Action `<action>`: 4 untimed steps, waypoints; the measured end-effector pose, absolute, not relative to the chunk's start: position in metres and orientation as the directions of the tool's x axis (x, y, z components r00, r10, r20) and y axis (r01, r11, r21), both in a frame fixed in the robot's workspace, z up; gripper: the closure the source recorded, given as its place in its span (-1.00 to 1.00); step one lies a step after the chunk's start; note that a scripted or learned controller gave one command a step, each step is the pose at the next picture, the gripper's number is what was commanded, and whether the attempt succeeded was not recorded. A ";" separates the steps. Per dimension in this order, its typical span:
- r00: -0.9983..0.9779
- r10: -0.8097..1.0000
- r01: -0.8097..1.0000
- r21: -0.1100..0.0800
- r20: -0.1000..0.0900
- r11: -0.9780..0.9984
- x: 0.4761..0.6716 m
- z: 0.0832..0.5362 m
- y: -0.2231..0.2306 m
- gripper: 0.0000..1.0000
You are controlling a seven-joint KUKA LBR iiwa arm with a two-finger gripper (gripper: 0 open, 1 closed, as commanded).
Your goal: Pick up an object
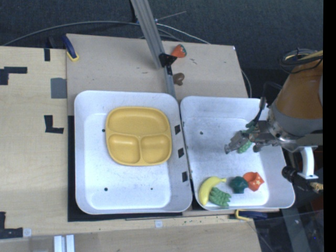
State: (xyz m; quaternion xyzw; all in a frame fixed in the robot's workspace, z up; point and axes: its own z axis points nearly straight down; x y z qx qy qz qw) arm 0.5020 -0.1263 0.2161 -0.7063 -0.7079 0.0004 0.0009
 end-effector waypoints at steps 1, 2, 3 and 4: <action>-0.002 1.000 1.000 -0.002 0.001 0.002 0.502 0.216 -0.126 -1.00; 0.000 1.000 1.000 -0.009 0.001 0.001 0.498 0.152 -0.126 -1.00; -0.001 1.000 1.000 -0.008 0.001 0.001 0.498 0.107 -0.128 -1.00; -0.001 1.000 1.000 -0.002 -0.001 0.001 0.498 0.089 -0.128 -1.00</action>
